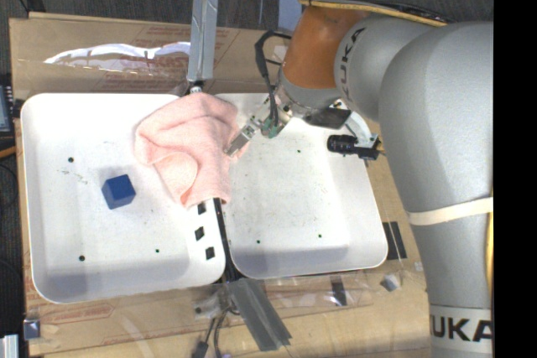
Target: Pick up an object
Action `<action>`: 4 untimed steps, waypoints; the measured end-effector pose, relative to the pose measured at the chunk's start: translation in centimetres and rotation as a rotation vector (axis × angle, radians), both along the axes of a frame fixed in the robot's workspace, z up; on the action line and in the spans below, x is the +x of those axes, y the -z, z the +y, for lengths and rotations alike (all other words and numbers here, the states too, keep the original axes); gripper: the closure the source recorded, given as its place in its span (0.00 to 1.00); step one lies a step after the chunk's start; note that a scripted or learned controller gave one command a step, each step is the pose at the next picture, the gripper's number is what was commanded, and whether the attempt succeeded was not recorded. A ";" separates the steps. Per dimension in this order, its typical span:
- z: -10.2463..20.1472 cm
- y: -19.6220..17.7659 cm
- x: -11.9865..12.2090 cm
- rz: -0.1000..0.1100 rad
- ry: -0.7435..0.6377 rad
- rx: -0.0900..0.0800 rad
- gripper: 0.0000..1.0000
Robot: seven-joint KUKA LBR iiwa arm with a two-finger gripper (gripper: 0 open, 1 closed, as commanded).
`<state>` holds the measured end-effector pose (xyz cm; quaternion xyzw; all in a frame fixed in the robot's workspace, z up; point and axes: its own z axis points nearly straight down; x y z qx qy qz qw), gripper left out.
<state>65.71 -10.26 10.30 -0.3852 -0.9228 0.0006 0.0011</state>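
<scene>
I cannot tell how my fingers (237,142) stand; they sit at the pink cloth (186,145) edge, which drapes over the divider between bins, probably the nearest target. The blue cube (118,190) (untouched) lies well beyond.

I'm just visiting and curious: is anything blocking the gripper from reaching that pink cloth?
Nothing visible. The gripper sits right at the right edge of the crumpled pink cloth, which drapes over the divide between the two white bins. The small blue cube lies apart, further left.
</scene>
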 end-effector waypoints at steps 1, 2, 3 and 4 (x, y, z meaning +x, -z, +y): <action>0.0 0.0 0.0 0.000 0.000 0.000 0.00; 0.0 0.0 0.0 0.000 0.000 0.000 0.00; 0.0 0.0 0.0 0.000 0.000 0.000 0.00; 0.0 0.0 0.0 0.000 0.000 0.000 0.00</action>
